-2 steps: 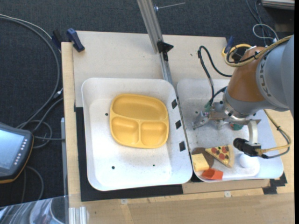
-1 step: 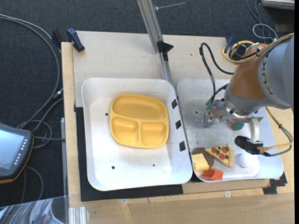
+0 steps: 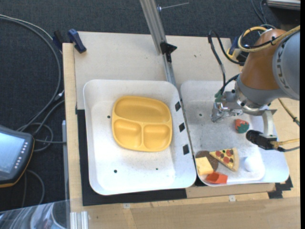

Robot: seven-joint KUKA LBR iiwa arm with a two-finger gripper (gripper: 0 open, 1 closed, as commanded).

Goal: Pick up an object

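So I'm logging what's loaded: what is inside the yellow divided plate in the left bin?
Nothing shows in the yellow plate: all three of its sections look bare. It lies flat in the left bin, so whatever is under it is covered.

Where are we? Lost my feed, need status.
Gripper low over right white bin, holding nothing. Small red-and-green toy beside it. Nothing in the way.

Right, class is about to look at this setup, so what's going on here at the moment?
A grey robot arm reaches from the right over the right-hand bin. Its end effector hangs above bare bin floor, with nothing visibly held. The toys lie nearby: a red and green piece, a pizza slice, a yellow block, an orange piece and a white ball. A yellow divided plate sits in the left bin.
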